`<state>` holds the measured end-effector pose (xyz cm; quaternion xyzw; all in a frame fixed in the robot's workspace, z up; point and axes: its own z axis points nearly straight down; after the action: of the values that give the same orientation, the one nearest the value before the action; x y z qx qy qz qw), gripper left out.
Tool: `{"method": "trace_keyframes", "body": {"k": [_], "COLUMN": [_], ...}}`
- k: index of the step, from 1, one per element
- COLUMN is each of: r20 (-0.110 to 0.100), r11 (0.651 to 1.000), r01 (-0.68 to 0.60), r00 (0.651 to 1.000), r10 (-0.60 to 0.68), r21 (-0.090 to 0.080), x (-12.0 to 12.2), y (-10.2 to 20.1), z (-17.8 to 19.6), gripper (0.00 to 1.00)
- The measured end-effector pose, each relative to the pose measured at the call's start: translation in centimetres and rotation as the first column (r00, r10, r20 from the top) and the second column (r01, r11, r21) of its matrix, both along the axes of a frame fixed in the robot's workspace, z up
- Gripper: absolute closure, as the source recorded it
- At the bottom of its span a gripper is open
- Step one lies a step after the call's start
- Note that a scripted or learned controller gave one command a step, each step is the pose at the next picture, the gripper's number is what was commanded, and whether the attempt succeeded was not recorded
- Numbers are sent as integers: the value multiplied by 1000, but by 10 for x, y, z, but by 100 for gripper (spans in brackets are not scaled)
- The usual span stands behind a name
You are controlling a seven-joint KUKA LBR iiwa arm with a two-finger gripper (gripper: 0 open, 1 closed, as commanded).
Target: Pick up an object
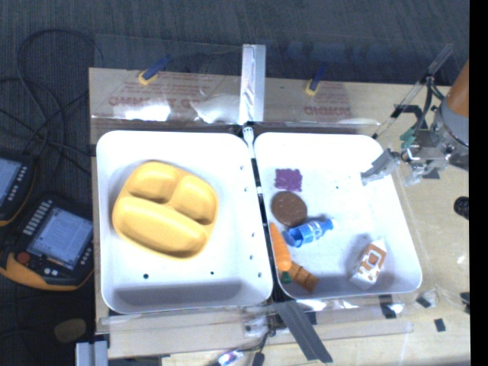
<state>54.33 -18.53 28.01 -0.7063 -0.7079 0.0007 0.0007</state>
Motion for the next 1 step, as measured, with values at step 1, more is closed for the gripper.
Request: {"method": "trace_keyframes", "body": {"k": [1], "r20": [0], "r11": [984], "r01": [-178], "r00": [984], "r10": [178], "r21": [1], "x": [19], "y": [68], "z": [-72], "gripper": [0]}}
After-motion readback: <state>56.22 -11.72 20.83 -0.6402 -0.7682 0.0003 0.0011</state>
